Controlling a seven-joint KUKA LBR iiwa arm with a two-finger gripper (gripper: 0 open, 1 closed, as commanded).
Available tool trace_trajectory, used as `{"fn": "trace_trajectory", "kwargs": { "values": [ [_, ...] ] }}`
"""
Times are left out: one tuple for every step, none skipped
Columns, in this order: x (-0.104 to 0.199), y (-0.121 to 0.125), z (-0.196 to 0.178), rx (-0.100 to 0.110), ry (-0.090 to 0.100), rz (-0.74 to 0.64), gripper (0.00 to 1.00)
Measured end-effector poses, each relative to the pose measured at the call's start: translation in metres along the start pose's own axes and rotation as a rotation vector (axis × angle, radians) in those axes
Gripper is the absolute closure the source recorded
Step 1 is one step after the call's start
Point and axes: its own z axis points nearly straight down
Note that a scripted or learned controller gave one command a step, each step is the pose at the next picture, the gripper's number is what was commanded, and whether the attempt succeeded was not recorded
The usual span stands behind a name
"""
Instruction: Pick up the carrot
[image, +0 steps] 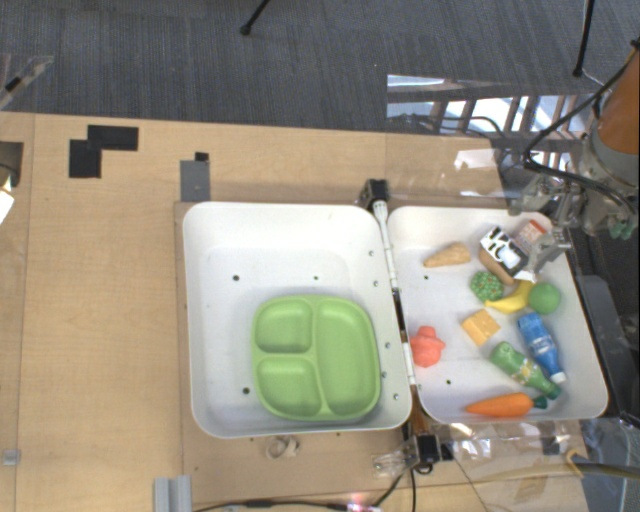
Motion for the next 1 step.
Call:
{"fn": "trace_trajectory", "kwargs": {
  "values": [
    [0.0407,0.0555,0.1311,-0.004,0.01,0.182,0.0]
  ]
}}
